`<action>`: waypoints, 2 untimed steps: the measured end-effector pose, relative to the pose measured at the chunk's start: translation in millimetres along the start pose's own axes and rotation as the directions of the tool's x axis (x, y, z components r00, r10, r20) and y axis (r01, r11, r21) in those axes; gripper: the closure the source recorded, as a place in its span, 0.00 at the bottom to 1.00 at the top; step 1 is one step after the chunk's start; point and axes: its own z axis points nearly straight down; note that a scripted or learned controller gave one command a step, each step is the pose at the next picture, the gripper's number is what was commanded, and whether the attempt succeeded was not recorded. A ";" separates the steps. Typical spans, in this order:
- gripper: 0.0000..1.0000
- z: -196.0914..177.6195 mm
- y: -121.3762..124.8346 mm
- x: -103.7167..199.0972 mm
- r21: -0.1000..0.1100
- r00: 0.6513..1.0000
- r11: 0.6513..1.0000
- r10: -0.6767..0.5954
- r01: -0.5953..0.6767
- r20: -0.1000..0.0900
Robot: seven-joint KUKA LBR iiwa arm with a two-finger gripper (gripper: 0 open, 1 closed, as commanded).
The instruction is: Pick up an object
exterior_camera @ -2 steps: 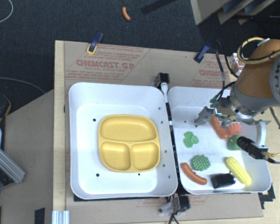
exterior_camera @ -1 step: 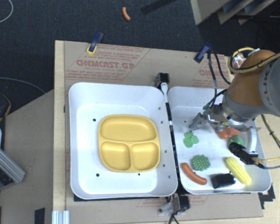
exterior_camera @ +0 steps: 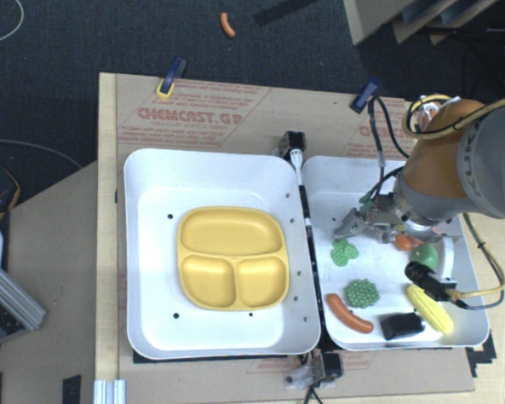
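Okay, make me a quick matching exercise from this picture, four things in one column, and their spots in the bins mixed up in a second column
Things:
1. yellow divided plate
2. hot dog
3. corn cob
4. black block

Places:
A. near edge of the right bin, between hot dog and corn
B. right bin, far right side
C. middle of the left bin
D. right bin, front left, just below the green bumpy ball

Pairs: 1-C, 2-D, 3-B, 4-A
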 end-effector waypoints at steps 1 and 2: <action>1.00 -12.5 1.4 -0.1 -0.006 1.000 1.000 0.001 -0.001 0.001; 1.00 -61.4 12.3 -1.6 -0.008 1.000 1.000 -0.001 0.001 0.003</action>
